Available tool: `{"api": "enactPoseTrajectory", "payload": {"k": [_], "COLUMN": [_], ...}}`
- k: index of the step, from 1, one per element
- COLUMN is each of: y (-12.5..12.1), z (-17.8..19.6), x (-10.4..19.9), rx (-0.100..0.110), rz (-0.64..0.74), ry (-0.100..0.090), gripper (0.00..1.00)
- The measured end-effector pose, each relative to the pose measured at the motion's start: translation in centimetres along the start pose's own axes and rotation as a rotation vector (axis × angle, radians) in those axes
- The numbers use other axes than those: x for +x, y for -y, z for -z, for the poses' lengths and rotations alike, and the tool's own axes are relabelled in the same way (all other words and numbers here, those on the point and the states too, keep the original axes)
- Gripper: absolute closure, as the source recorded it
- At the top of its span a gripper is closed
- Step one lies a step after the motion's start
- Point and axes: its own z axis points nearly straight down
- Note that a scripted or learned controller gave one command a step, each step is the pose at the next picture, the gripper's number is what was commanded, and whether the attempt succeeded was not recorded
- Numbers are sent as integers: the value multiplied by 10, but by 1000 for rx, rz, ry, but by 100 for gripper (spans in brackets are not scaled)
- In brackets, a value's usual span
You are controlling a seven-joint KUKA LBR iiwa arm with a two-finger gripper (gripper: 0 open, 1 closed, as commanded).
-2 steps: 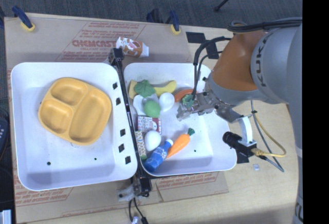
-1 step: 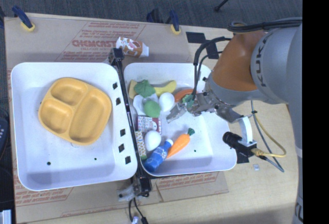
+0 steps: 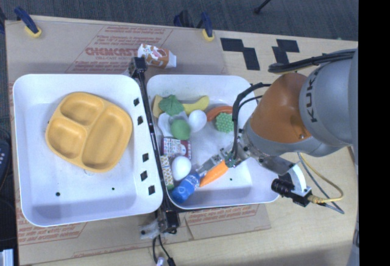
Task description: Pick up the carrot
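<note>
The carrot [image 3: 212, 175] is a small orange piece lying at a slant near the front of the right bin [image 3: 244, 194], between a blue bottle and my gripper. My gripper [image 3: 228, 160] is low in the bin, right at the carrot's upper right end and apparently touching it. The grey and orange wrist [image 3: 277, 118] hangs over the bin's right side and hides what is under it.
The blue bottle [image 3: 185, 188] and a white egg [image 3: 181, 167] lie just left of the carrot. Further back are a second egg [image 3: 197, 119], green vegetables [image 3: 180, 129], a banana [image 3: 194, 103] and a red-green item [image 3: 220, 117]. The left bin holds a yellow divided plate [image 3: 89, 130].
</note>
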Motion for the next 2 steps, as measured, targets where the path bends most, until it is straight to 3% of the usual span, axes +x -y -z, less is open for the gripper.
{"api": "enactPoseTrajectory", "payload": {"k": [1, 2], "y": [-18, -17], "z": [0, -16], "x": [28, 63], "rx": [-27, 4], "rz": [372, -7], "ry": [48, -2], "gripper": [0, 0]}}
